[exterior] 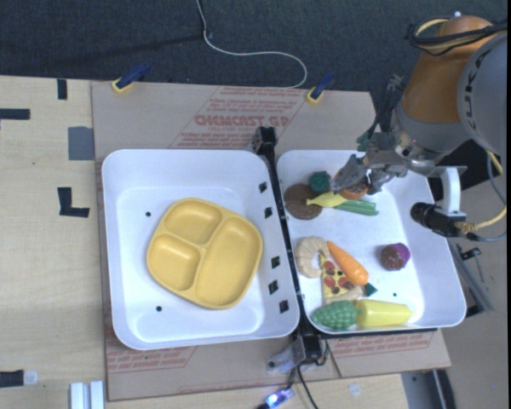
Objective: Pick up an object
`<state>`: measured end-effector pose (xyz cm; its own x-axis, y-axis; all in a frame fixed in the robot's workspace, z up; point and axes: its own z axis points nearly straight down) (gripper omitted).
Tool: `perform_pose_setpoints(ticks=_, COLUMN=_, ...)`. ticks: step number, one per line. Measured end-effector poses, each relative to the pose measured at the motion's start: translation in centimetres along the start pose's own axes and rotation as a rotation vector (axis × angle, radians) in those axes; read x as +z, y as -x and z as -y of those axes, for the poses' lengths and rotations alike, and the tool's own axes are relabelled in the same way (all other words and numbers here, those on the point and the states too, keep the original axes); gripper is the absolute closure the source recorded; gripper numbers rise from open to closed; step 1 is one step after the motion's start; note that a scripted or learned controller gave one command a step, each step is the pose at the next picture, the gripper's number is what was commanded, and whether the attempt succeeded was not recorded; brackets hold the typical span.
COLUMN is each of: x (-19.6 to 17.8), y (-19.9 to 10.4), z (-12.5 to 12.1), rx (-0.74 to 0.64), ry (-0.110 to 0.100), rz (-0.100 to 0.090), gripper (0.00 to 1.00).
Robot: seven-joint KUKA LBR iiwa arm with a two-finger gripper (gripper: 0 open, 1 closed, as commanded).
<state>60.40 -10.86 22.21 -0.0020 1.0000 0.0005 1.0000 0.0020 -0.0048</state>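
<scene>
Cardboard-lined bench [238,118], two white bins: a yellow divided plate [204,252] lies in the left bin [123,228].

In the right bin [426,288], a toy banana [336,200] lies lengthwise left-to-right, directly beneath the gripper [358,177], whose narrowly parted fingers hold nothing visible.

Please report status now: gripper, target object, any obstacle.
Gripper low in right bin, over toy corn. No object seen lifted. Brown disc and green piece crowd close beside.
</scene>
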Motion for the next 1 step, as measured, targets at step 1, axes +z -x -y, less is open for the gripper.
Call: perform_pose_setpoints(ticks=1, x=0.94, y=-6.07, z=1.71, rx=-0.005, ry=-0.006, rz=-0.002, gripper=1.00)
